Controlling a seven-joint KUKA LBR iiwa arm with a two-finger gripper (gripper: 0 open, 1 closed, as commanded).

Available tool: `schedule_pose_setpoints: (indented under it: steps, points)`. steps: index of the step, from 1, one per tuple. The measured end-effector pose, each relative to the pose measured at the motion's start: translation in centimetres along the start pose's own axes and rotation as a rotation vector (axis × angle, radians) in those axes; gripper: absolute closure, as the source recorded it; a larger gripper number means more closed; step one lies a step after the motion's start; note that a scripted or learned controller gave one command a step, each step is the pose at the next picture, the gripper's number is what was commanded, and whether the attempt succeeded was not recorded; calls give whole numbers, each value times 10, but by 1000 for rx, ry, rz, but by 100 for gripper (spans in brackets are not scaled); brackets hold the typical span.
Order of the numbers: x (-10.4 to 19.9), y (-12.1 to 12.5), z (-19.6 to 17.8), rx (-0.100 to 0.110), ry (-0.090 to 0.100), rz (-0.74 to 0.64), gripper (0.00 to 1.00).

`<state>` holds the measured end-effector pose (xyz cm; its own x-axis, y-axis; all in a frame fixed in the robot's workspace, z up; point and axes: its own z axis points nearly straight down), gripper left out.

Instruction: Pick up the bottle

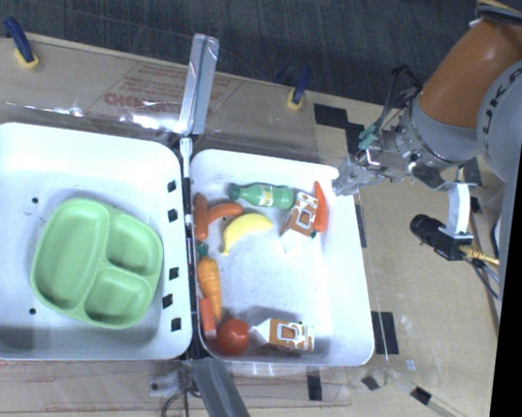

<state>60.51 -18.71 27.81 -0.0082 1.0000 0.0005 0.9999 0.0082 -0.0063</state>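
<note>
Above the right bin's [345,289] far right corner hung the jaws [347,180] — state indiscernible — while the bottle [261,194] lay flat beside a banana [245,229].

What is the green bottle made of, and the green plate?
The bottle looks like see-through green plastic with a glossy shine and a white label. The divided plate looks like smooth, matte, pale green plastic, molded in one piece. Both are guesses from their look.
</note>
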Motion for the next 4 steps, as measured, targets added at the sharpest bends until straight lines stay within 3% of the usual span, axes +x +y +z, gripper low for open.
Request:
schedule_pose_setpoints:
  steps: [1,2,3,4]
  points:
    - [13,52,83,0,0,29,0]
    - [55,51,169,11,0,281,0]
    - [55,49,173,17,0,282,0]
    - [56,49,164,22,0,275,100]
